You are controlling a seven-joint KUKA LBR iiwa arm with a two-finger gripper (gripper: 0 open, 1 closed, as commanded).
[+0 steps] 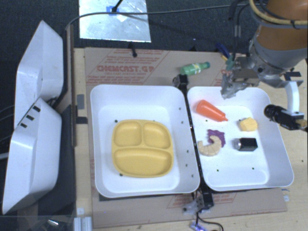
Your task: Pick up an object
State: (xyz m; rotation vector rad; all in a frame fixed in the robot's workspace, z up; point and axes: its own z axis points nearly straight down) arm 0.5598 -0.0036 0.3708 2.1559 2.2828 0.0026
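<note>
- hand [231, 88] over the right bin's [269, 177] far edge; open or closed, cannot tell
- orange carrot [210, 109] just below-left of hand
- yellow chunk [248, 124], black block [246, 144], purple-tan piece [213, 143] further below
- yellow divided plate [142, 147] in left bin [103, 177], well left of hand
- green bottle [194, 68] on tabletop, up-left of hand

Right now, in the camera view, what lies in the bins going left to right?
yellow divided tray → orange carrot → purple and tan piece → black block. The small yellow chunk sits above the black block, so its place is left out.
</note>
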